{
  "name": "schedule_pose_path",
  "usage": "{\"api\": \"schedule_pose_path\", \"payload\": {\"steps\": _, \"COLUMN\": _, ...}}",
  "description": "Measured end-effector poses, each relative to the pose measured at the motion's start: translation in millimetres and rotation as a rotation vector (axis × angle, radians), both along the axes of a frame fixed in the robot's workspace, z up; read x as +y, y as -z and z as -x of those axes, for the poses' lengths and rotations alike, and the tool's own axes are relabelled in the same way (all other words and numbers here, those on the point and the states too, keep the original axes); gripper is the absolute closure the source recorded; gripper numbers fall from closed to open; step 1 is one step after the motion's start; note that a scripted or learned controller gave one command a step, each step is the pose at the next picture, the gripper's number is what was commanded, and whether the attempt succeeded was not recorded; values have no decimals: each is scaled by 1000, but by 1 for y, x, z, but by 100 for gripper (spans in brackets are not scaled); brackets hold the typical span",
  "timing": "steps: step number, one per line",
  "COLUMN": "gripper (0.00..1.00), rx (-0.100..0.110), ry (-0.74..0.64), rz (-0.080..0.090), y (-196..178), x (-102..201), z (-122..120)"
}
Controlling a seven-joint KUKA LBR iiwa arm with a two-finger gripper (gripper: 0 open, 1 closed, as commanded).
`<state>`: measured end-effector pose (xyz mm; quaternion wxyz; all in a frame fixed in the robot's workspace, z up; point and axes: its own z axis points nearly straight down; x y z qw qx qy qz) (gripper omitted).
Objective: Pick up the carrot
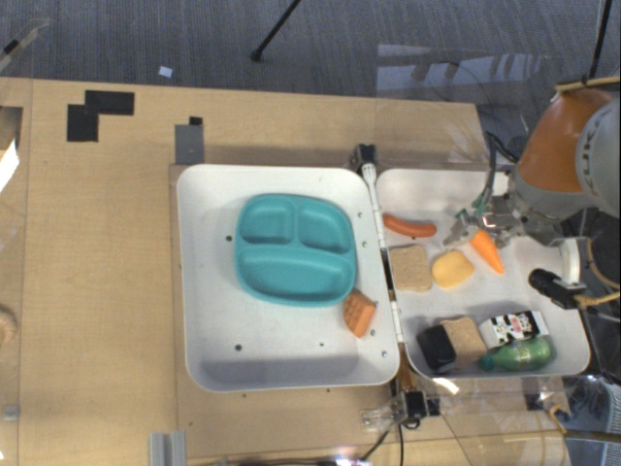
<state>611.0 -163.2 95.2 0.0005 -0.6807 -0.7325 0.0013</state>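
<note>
carrot (pixel 487 250) in right bin; top end hidden under pincer (pixel 477 224).

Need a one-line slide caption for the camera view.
KUKA gripper poised over the carrot in the right bin, beside a sausage; teal tray in the left bin.

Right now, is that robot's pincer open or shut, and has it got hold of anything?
Pincer: cannot be told whether open or shut. It sits in the right bin, right at the top end of the carrot.
</note>
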Motion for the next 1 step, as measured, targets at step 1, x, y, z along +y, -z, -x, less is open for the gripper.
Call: {"api": "schedule_pose_path", "payload": {"steps": 1, "gripper": 100, "rx": -17, "ry": -7, "rz": 2, "y": -17, "x": 2, "z": -6}}
